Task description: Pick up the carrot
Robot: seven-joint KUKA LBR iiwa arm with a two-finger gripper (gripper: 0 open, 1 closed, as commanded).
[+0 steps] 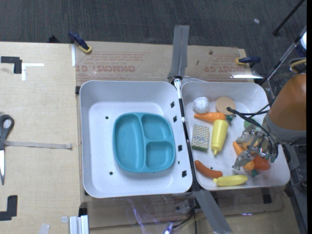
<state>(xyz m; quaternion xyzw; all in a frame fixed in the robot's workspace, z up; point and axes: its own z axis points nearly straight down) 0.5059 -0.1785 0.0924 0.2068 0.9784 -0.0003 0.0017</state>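
The carrot (pixel 209 116) is an orange taper lying crosswise near the back of the right bin (pixel 261 94), just below a white ball (pixel 201 104) and a tan disc (pixel 225 104). My gripper (pixel 242 161) hangs low over the front right part of that bin, well to the right of and nearer than the carrot, and apart from it. It sits over some orange and red pieces (pixel 258 165), partly hiding them. Nothing can be seen held in it.
A yellow bottle (pixel 219 135), a speckled green block (pixel 200 136), a red sausage-like piece (pixel 208 169) and a yellow banana (pixel 231 180) share the right bin. The left bin (pixel 92 130) holds a teal divided plate (pixel 145 142). Scissors (pixel 4 130) lie at far left.
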